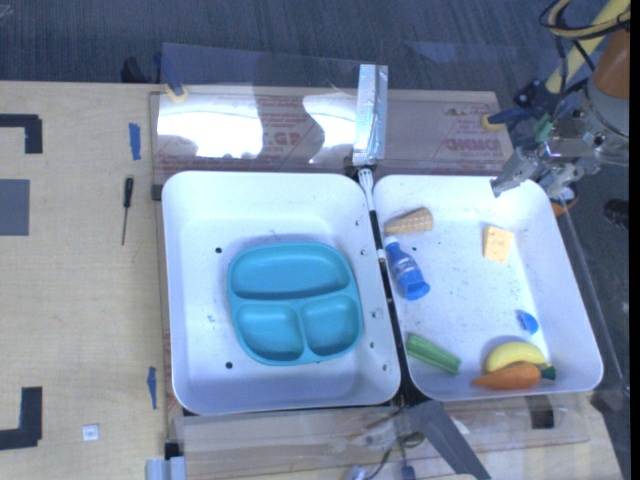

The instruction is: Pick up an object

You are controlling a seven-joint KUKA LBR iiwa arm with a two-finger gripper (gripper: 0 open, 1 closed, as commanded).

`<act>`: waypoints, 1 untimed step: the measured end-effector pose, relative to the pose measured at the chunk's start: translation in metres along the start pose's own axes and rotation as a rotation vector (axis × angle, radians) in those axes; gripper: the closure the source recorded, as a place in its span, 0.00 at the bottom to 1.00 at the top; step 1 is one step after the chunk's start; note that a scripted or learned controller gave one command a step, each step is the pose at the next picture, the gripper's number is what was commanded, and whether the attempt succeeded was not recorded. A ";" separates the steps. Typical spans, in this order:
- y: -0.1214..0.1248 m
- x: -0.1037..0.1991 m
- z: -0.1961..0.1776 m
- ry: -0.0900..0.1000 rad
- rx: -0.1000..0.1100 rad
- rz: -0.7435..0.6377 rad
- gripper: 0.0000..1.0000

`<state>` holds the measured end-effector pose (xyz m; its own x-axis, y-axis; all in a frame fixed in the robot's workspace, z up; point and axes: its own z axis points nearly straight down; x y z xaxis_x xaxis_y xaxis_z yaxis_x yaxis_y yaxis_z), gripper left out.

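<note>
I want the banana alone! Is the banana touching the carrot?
Touching. The camera view shows the banana resting right against the carrot, with no white bin floor between them.

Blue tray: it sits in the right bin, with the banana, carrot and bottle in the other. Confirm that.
Not quite. The camera view shows the blue tray in the left bin, not the right. The banana, carrot and bottle do lie in the other bin, the right bin.
</note>
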<state>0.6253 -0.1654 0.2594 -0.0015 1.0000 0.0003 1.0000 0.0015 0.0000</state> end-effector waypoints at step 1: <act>-0.009 -0.029 -0.044 -0.004 -0.008 -0.025 0.00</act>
<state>0.6167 -0.1948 0.3032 -0.0262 0.9996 -0.0035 0.9996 0.0263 0.0076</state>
